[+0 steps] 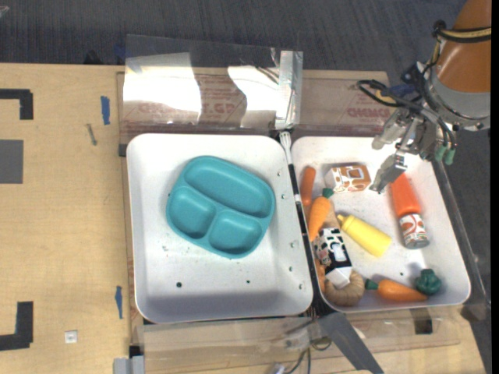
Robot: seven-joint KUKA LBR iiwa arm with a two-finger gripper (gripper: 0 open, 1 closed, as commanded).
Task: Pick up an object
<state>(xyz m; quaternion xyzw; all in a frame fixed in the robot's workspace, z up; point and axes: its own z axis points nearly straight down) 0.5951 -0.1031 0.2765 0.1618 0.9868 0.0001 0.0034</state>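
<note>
On the wooden table (54,232), two shallow white bins sit side by side, close enough that their rims touch along the middle. Nearest to me in the right bin (456,275), a small toy carrot (399,290) with green leaves lies along the front wall, just beside a round tan object (345,287) and a black-and-white carton (334,252). A little farther back, a yellow bottle (365,234) lies tilted on its side, and a long orange carrot (318,215) rests against the bin's left wall, as if everything here was tipped in loosely rather than arranged. The left bin (148,287) holds only a teal divided tray (221,205), lying flat near its centre. Farther back in the right bin, an orange bottle (408,211) with a white label lies on its side, and a small orange-and-white box (348,178) sits near the back wall. The tool (388,173) hangs over this far part of the bin, just beside the upper end of the orange bottle, with nothing visibly between its fingers; I cannot tell whether they are spread or closed. It seems to be lining up on that bottle. Beyond it, the grey arm with its orange band (468,49) reaches in from the right.
</note>
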